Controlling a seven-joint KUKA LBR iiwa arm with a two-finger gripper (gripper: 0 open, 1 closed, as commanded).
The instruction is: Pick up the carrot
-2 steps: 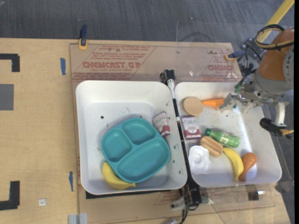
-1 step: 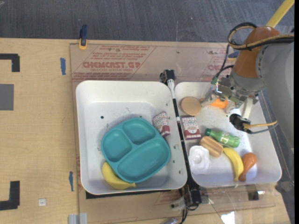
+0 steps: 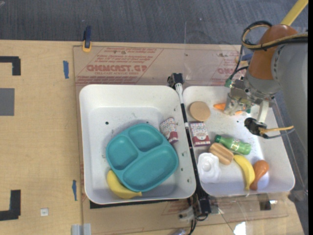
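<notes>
The carrot [image 3: 220, 106] is a small orange piece lying near the back of the right bin [image 3: 288, 173]. Its pointed end sticks out to the left of my gripper [image 3: 235, 105], and a bit of orange shows on the gripper's right side. The gripper is lowered right over the carrot's middle and hides it. The arm's grey wrist and orange band rise behind it at the top right.
In the right bin lie a round tan disc [image 3: 199, 110], a red-and-white carton [image 3: 199, 133], a green bottle [image 3: 234, 144], a bun [image 3: 221, 153], a banana [image 3: 245, 169] and a white bottle [image 3: 208, 168]. The left bin holds a teal divided plate [image 3: 142, 156] and a can [image 3: 169, 129].
</notes>
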